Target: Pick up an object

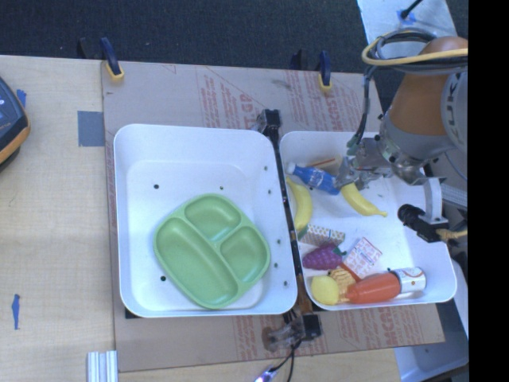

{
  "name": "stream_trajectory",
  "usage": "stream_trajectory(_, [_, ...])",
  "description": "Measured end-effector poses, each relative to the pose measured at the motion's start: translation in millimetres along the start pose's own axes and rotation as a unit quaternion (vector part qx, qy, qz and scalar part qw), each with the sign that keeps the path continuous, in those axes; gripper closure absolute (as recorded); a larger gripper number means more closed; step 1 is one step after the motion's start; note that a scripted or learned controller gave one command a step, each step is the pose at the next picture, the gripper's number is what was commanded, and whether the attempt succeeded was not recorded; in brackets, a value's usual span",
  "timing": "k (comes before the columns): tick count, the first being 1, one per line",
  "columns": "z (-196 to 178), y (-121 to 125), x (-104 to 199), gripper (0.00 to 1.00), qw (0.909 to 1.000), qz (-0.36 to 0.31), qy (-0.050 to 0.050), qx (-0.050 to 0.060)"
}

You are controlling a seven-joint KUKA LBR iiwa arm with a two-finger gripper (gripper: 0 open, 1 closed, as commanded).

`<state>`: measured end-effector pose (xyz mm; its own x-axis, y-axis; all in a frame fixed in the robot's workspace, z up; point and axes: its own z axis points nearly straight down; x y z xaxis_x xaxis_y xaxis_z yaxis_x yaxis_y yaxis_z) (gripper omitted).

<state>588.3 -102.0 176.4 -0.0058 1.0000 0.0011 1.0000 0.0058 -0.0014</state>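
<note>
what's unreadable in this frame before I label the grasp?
- Gripper: the wrist covers it from above; whether it touches the small yellow banana is unclear.
- Blue plastic bottle: label too small to read.
- Small red-and-white packet: print too small to read.
- Long yellow banana: partly behind the right white bin's rim.
</note>
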Motion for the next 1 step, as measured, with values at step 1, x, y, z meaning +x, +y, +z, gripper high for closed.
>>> stream_trajectory(1, [-15.3, -10.9, 59.6, 1.00, 1.0000, 0.000, 0.000, 0.002])
